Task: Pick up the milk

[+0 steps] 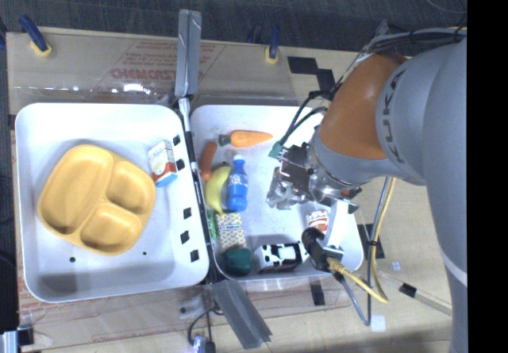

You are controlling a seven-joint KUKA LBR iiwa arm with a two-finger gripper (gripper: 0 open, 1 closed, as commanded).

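The milk point(163, 162) is a small white carton with red and blue print. It lies in the left bin point(48, 276), against the right wall beside the yellow plate. My gripper point(282, 191) hangs over the middle of the right bin point(254, 115), to the right of the blue bottle. It is well apart from the carton, with the wall between the bins in between. The bulky grey and orange wrist above it covers much of the tool.
A yellow divided plate point(95, 197) fills the left bin's middle. The right bin holds a carrot point(248, 138), a sausage point(207, 159), a banana point(215, 189), a blue bottle point(236, 185), a patterned box point(231, 230), a black-and-white spotted box point(279, 256) and a red-and-white can point(317, 221).
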